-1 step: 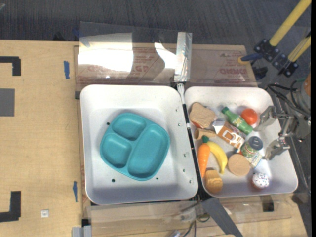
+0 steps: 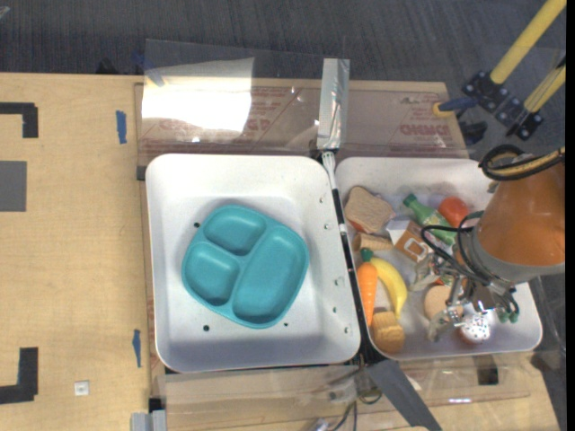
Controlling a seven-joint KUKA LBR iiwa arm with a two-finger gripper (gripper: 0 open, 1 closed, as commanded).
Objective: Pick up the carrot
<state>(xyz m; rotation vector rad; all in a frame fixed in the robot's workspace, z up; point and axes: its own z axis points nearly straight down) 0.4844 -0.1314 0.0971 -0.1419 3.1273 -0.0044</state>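
Pincer (image 2: 463, 308): low over the right bin, near its front right part, hanging under the orange band of the arm; cables and dark fittings crowd it, so whether it is spread or pressed together cannot be told. Nothing can be made out gripped in it.
Arm (image 2: 526, 223): comes in from the right edge; orange band sits above the wrist and covers the bin's right side.
Just beside pincer: a small white speckled object (image 2: 474, 329) at the front, and a pale round piece (image 2: 435, 302) to its left, both close under the wrist.
Carrot (image 2: 367, 287): orange, lying lengthwise near the right bin's left wall, green end toward the back; well apart from the pincer, with the banana between.
Banana (image 2: 393, 279): yellow, curved, just beside the carrot on its right.
Round tan piece (image 2: 388, 332): at the front, touching or nearly touching the carrot's tip.
Bread slice (image 2: 368, 209): brown, toward the back left of the right bin.
Green bottle-shaped toy (image 2: 420, 209): back of the bin, with a red-orange item (image 2: 454, 210) beside it.
Right bin (image 2: 395, 171): white, shallow, cluttered.
Left bin (image 2: 180, 196): white, holds a teal divided plate (image 2: 244, 263) with three compartments.
Worktop (image 2: 72, 241): light wood, black corner marks at left.
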